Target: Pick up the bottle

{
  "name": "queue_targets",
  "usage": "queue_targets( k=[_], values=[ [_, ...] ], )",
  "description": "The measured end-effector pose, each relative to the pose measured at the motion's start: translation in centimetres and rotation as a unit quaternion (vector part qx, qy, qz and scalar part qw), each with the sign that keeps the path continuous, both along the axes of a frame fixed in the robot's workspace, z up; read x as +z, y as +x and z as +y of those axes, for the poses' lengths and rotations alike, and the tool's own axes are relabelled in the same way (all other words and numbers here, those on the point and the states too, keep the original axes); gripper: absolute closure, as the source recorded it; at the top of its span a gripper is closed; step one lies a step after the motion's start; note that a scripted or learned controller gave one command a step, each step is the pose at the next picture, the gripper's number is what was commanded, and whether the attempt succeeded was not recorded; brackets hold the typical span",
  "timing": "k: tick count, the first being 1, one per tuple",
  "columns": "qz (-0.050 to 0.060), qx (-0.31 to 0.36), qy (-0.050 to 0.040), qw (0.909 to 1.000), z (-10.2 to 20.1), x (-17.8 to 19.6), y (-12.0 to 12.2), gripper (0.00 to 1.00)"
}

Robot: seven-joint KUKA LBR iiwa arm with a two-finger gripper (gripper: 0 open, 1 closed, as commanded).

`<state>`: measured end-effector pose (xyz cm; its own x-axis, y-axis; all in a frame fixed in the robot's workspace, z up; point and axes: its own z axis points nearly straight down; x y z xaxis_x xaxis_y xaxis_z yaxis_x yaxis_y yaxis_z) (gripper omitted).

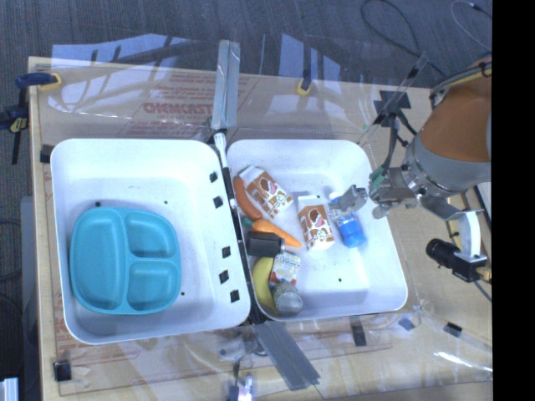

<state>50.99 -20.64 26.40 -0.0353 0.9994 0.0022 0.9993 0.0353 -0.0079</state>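
A small blue bottle [351, 229] lies in the right bin [380, 261], near its right wall and beside a brown-and-white carton [316, 225]. A second bottle-like item with a printed label and a grey cap [287, 284] lies at the bin's front, next to a banana [263, 279]. My gripper [361, 199] hangs over the right bin's right side, just above and behind the blue bottle. Nothing is visibly held in it.
Another carton [266, 192], a carrot [277, 233] and a black block [263, 245] lie at the right bin's left side. A teal divided plate [125, 259] sits in the left bin [134, 167]. Cables and a stand [393, 111] are behind the arm.
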Motion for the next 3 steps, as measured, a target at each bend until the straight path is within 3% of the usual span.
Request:
queue_targets(
  k=[2, 3],
  values=[
    [-0.001, -0.032, -0.0013, 0.9995, -0.3, -2.0, 2.1, 0.00],
    [0.000, -0.041, -0.0006, 0.9991, -0.3, 0.7, 4.9, 0.00]
  ],
)
